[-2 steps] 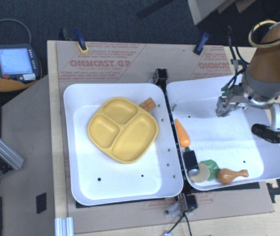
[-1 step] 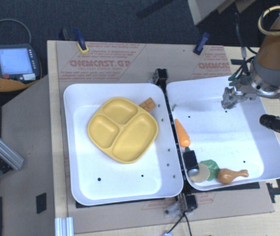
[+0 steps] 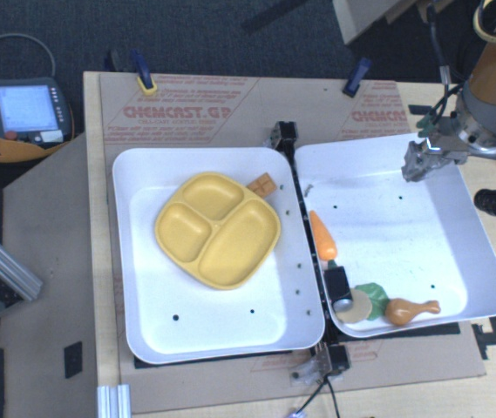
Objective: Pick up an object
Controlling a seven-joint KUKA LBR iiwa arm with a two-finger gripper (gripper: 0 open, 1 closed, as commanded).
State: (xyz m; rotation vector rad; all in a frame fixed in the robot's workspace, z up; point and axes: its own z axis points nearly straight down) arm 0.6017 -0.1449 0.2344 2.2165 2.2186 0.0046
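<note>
Nearest to the camera, in the front corner of the right bin, several small things lie together: a drumstick, a green piece, a pale disc and a black block. They touch or almost touch, and I think they collected there because the bin walls meet at this corner. A little further, a carrot lies along the left wall of the same bin. Any of these could be the object to pick.

In the left bin a yellow tray with three sections takes the middle, and a small brown block sits just beside its far edge.

Furthest, the gripper is above the far part of the right bin, well apart from every object. It holds nothing. The view is too small to tell how its jaws stand. My judgement: the pick has not yet started, and the arm must travel toward the near corner.
</note>
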